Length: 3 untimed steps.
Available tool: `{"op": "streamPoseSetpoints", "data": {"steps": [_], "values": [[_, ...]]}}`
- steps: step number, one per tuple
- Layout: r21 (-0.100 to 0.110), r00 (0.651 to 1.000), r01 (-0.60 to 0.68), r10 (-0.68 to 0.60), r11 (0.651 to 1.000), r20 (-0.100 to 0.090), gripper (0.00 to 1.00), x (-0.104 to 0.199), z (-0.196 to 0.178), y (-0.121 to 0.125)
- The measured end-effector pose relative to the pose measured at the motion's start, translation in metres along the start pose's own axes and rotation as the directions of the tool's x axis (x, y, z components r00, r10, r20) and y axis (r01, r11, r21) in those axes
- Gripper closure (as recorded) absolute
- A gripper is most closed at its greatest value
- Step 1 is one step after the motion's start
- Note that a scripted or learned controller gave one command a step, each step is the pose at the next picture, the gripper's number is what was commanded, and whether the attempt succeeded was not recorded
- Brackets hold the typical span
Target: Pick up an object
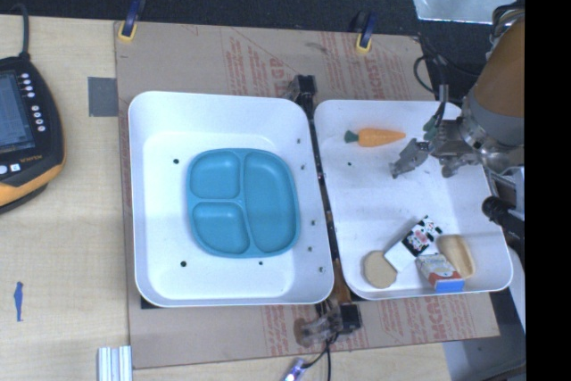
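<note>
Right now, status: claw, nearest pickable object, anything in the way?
Claw low over right bin, nothing seen between its tips. Carrot nearest, just beyond it, apart. Path to carrot looks clear; other items clustered at the near edge.

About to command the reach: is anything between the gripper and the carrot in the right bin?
Nothing visible does. The gripper hangs over the right bin just right of and below the carrot, with bare white floor between them.

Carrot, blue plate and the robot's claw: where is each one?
Carrot (381,136): camera view, middle of its orange body.
Blue plate (243,201): camera view, ridge between its compartments.
Gripper (412,158): camera view, between its fingertips.
</note>
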<state>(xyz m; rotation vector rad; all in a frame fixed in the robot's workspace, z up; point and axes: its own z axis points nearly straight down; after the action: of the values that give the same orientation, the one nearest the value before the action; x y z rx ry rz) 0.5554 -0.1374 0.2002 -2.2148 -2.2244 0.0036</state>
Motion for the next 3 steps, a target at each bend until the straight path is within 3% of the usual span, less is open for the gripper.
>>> {"op": "streamPoseSetpoints", "data": {"steps": [1, 2, 3], "values": [[0.002, 1.000, 0.001, -0.001, 1.000, 0.001, 0.00, -0.038, 0.100, -0.045], [-0.004, 1.000, 0.002, -0.002, 1.000, 0.001, 0.00, -0.032, 0.108, -0.076], [-0.007, 1.000, 0.005, -0.005, 1.000, 0.003, 1.00, -0.033, 0.097, -0.074]]}}
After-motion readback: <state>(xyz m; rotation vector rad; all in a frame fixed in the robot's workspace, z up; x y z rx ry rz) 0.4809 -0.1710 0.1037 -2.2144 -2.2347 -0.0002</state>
